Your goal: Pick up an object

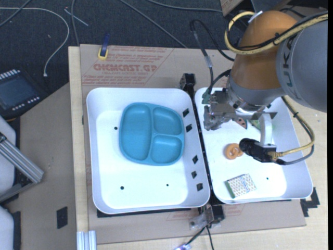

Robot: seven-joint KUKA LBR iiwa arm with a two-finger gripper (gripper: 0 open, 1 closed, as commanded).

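My gripper [214,116] hangs low over the back left part of the right bin [291,178], close to the wall between the two bins. A small orange ring-shaped object [232,151] lies on the bin floor just in front of and to the right of it, apart from it. Near the front edge rests a flat packet with a green and white pattern [241,185]. A little reddish-brown piece [241,122] peeks out from under the wrist; I cannot tell what it is.
The left bin [104,176] holds a blue divided plate [151,133] in its middle. The grey arm with its orange band [265,33] covers the back of the right bin. Loose cables trail over the dark floor behind the bench.
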